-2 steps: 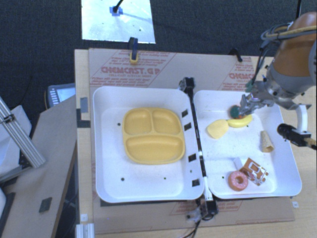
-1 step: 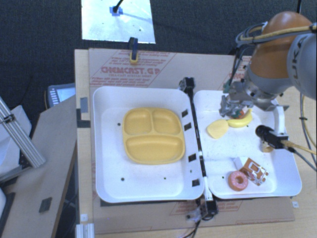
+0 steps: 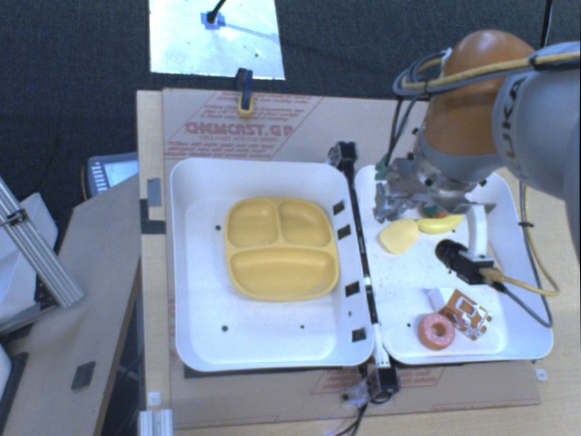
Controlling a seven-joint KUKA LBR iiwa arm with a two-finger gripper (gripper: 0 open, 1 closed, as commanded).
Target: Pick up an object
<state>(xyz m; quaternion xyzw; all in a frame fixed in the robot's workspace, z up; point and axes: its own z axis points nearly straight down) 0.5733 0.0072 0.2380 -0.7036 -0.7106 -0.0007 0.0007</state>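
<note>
My gripper hangs low over the back left part of the right bin, under the grey and orange wrist. Just below it lies a pale yellow rounded piece, very near the gripper's tip; I cannot make out any contact. A bright yellow banana-like piece lies just right of it, partly under the wrist. Toward the bin's front sit a pink-orange donut and an orange and white patterned piece, touching each other.
The left bin holds a yellow divided plate in its middle. A black divider strip runs between the two bins. Cardboard lies under both bins, with a yellow clip at its back edge.
</note>
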